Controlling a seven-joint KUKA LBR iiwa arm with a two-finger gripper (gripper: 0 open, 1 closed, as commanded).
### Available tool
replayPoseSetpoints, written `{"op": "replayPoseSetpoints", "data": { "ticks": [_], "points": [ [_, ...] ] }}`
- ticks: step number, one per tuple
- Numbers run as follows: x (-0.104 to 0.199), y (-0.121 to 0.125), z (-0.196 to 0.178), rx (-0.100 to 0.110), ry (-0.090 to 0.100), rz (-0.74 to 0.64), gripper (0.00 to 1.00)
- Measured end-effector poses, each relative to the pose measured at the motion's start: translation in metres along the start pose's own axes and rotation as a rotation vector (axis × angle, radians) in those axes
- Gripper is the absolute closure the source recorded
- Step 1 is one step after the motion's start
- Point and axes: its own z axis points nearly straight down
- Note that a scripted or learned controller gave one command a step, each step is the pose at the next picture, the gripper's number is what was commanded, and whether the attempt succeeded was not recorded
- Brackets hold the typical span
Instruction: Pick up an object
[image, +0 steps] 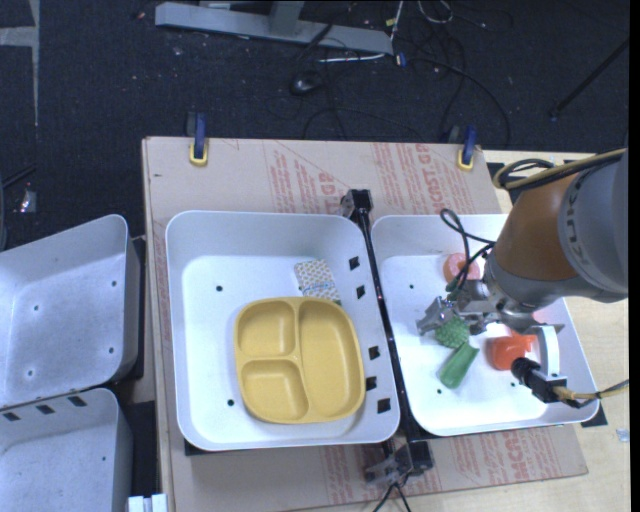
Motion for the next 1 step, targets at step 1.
{"op": "replayPoseSetpoints", "data": {
  "ticks": [1],
  "points": [
    [0.0,0.0004,-0.0107,-0.002,0.0,0.001,1.0]
  ]
}}
